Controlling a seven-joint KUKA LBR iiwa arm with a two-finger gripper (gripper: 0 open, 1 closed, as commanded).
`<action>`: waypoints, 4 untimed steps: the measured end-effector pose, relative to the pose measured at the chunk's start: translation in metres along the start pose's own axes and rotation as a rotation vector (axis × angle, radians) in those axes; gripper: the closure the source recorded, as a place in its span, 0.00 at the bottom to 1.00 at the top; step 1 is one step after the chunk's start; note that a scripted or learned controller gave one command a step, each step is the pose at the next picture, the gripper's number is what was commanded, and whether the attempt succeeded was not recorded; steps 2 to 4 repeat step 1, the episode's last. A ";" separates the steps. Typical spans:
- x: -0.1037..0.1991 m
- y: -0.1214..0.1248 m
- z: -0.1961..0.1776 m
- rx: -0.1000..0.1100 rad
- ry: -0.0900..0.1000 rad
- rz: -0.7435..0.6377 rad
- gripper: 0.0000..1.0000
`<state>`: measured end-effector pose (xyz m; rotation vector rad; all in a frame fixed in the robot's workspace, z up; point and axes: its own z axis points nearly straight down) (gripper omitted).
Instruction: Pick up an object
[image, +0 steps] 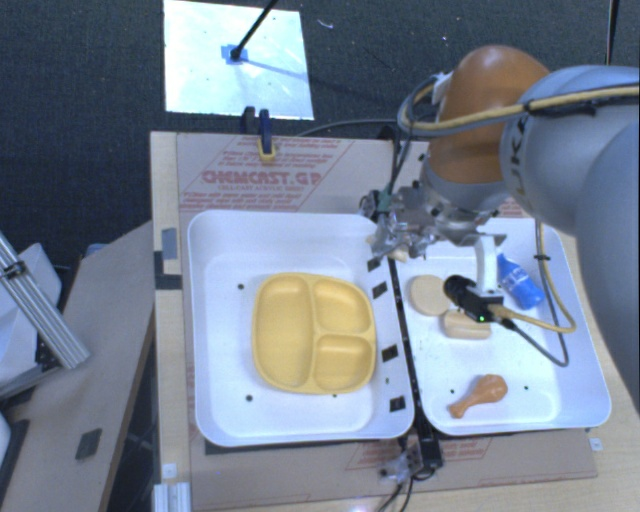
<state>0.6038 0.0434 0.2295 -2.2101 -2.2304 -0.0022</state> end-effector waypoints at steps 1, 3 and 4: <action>0.047 -0.017 0.011 0.001 0.000 0.000 1.00; 0.047 -0.017 0.011 0.001 0.000 0.000 1.00; 0.047 -0.017 0.011 0.001 0.000 0.000 1.00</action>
